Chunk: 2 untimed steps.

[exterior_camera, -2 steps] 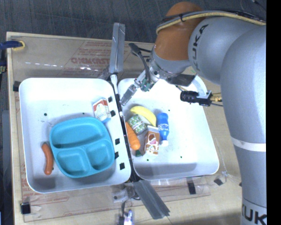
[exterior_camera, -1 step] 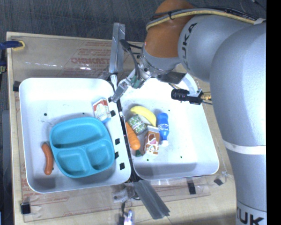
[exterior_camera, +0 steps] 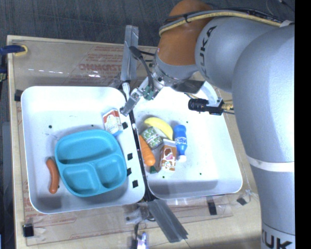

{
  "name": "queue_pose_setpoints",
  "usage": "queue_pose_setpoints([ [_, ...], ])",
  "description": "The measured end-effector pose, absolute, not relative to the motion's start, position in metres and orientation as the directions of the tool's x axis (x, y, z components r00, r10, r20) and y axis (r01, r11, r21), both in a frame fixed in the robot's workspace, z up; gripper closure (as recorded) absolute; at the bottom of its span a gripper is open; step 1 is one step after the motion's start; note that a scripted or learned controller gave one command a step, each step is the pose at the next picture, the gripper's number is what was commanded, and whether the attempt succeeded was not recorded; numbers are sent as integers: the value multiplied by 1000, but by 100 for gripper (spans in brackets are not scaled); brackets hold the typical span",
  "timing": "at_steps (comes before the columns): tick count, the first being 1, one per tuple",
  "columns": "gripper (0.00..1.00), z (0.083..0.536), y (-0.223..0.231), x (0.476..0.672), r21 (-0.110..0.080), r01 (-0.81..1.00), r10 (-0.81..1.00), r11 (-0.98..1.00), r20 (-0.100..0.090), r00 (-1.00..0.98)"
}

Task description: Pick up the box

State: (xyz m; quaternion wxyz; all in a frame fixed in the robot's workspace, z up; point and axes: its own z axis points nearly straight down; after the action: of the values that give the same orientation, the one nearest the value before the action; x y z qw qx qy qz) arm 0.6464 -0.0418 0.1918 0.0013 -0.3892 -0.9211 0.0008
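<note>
A small red-and-white box (exterior_camera: 112,121) lies in the left bin (exterior_camera: 36,108) beside the central divider, just above the blue plate. A second, brown carton box (exterior_camera: 168,156) lies in the right bin (exterior_camera: 217,160) among other items. My gripper (exterior_camera: 130,105) hangs over the divider between the bins, just up and right of the red-and-white box and apart from it. Nothing is visibly held in it.
A blue divided plate (exterior_camera: 90,162) and a sausage (exterior_camera: 53,174) lie in the left bin. The right bin holds a banana (exterior_camera: 159,124), a green can (exterior_camera: 152,138), a carrot (exterior_camera: 147,151) and a blue bottle (exterior_camera: 180,139), clustered near the brown carton.
</note>
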Motion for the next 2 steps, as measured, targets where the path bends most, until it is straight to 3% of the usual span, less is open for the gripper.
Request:
queue_pose_setpoints([
  [1, 0, 192, -39, 646, -3, 681, 681, 732, 2, -732],
  [2, 0, 218, -63, 612, -1, 636, 636, 772, 1, -772],
])
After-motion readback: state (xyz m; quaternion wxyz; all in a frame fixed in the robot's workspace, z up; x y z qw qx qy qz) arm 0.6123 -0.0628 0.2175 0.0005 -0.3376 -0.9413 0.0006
